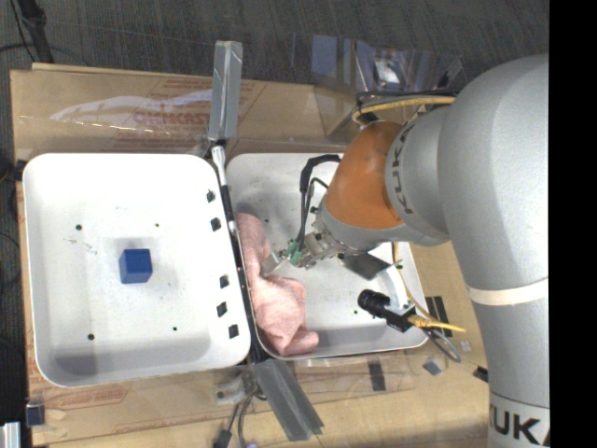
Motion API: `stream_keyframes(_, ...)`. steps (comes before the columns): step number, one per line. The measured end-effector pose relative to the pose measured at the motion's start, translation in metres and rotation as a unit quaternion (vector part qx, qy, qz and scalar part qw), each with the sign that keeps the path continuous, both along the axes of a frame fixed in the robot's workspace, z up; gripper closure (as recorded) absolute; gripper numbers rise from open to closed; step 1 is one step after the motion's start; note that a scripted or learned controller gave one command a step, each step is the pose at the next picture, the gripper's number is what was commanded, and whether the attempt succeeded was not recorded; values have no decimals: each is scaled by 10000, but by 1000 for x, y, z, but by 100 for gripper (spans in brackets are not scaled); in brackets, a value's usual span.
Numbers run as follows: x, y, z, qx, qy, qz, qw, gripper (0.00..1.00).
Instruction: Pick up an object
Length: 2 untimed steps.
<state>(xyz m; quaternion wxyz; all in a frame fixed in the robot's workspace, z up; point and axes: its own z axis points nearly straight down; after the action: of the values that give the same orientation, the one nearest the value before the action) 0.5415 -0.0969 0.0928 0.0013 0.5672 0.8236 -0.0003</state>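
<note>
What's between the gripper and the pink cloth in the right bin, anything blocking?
Nothing visible. The gripper is low in the right bin, right at the pink cloth lying along that bin's left wall. No other object sits between them. The blue cube is apart in the left bin.

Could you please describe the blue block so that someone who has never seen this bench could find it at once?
Start at the left white bin, the one away from the arm. The blue block sits alone on its floor, a little left of centre. It is small, cube-shaped and solid blue, unlike the soft pink cloth lying in the right bin near the gripper.
</note>
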Motion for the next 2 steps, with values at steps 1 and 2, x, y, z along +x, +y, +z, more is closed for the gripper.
stream_keyframes(1, -65, -5, -1, 12, 14, 183, 9998, 0)
stream_keyframes(2, 5, -8, -1, 12, 17, -506, 9987, 0)
